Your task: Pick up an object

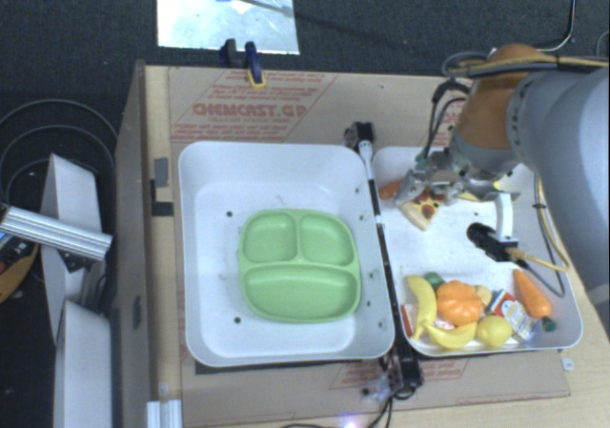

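Note:
In the right bin, my gripper hangs low over the far left corner, just above a toy pizza slice. A small orange-red piece lies right beside it to the left. Along the bin's near side lie a banana, an orange pepper, a lemon and a carrot. The grey arm with its orange band covers the bin's far right part.
The left bin holds a green divided plate. A black rail runs between the bins. A black connector with a yellow cable hangs from the arm over the right bin's middle.

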